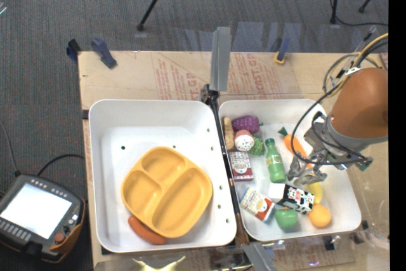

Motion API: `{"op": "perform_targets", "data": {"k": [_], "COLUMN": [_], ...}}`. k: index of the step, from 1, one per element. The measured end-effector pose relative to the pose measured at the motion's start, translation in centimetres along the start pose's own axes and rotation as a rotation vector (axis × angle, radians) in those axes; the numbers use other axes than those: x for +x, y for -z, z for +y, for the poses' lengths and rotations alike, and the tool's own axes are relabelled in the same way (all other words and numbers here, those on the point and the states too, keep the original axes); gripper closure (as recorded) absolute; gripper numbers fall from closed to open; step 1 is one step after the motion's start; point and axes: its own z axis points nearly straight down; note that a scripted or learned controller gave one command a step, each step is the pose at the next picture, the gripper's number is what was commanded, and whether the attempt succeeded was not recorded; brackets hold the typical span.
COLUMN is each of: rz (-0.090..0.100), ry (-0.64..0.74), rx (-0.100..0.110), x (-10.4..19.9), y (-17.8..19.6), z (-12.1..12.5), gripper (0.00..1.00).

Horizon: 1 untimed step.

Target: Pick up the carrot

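1. Gripper [303,173]: hangs over the right bin [353,207], arm entering from the right with its orange band above the wrist. The two fingers point down and to the left with a gap between them (apart, nothing seen clamped).
2. Carrot [294,143]: orange, lying in the right bin just above the jaws and slightly to their left, partly covered by the wrist. It sits outside the jaws, not between them.
3. Green bottle [275,162]: lying to the left of the jaws, near them, its cap towards the far wall.
4. Black-and-white carton [299,198]: just below the jaws, tilted.
5. Orange fruit [320,216]: below the jaws and a little to the right.
6. Yellow item [315,191]: just below and right of the jaws (kind unclear).
7. Green fruit [286,219]: below the jaws, beside the carton.
8. Small box [257,204]: white with red and orange print, below and left of the jaws.
9. Purple grapes [245,124]: well up and left of the jaws, near the bin's far wall.
10. White ball [243,141]: left of the jaws, beyond the bottle.
11. Left bin [108,130]: well to the left of the jaws, holding a yellow divided plate [167,190] with a sausage [147,231] partly under its near edge.
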Motion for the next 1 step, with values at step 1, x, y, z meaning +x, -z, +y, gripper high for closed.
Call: {"op": "perform_targets", "data": {"k": [1], "rz": [-0.003], "ry": [0.000], "rx": [0.005], "x": [-0.12], "y": [0.28], "z": [-0.14], "gripper": [0.00]}}
